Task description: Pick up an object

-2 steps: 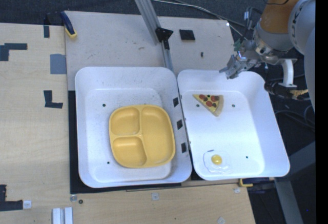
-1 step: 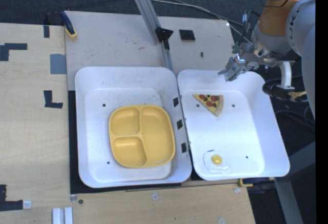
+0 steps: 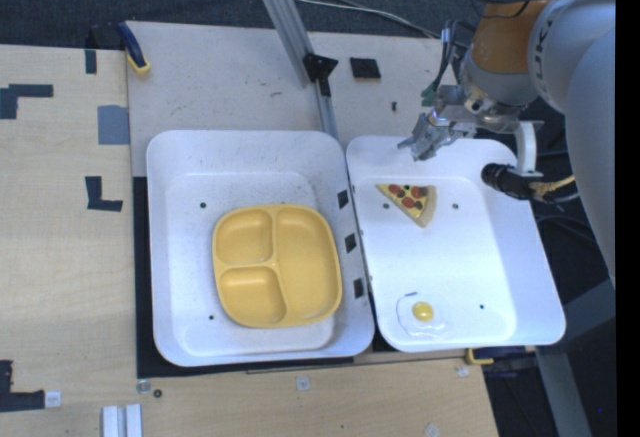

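Over right bin's (image 3: 520, 255) far edge: arm (image 3: 560, 35) reaches in from right, wrist bent down, gripper (image 3: 432, 140) above pizza slice (image 3: 410, 200); finger state unclear. Egg (image 3: 421, 313) near edge.

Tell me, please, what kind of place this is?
Probably a robotics lab bench set up for grasping tests. A grey arm reaches over two white bins, which hold toy food: a pizza slice, a fried egg and a yellow divided plate.
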You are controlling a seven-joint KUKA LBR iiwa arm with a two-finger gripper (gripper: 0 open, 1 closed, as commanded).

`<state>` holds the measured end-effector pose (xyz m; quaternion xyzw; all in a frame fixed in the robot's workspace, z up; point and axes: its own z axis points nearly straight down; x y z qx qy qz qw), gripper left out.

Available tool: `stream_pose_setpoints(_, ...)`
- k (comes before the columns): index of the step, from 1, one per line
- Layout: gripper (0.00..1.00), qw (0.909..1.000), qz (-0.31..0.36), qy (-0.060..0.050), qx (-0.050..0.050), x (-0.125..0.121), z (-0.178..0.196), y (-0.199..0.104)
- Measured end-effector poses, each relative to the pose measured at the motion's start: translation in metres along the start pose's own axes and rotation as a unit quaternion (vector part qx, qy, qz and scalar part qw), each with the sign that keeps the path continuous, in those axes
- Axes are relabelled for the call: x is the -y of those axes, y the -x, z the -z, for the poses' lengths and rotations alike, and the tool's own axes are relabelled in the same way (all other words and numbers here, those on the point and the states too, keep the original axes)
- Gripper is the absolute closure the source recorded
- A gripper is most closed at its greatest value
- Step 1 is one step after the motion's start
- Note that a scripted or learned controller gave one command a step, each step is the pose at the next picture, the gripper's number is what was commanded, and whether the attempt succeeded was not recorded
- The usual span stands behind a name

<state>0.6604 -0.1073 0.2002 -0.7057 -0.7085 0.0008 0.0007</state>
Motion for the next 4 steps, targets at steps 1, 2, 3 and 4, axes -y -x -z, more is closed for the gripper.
stream_pose_setpoints(1,1.00,1.0000,0.001,0.001,0.000,-0.005,0.004,-0.045)
stream_pose_setpoints(2,1.00,1.0000,0.001,0.001,-0.001,0.001,0.017,-0.096)
stream_pose_setpoints(3,1.00,1.0000,0.001,0.000,0.000,-0.006,0.012,-0.146)
stream_pose_setpoints(4,1.00,1.0000,0.001,0.000,-0.001,-0.004,0.018,-0.190)
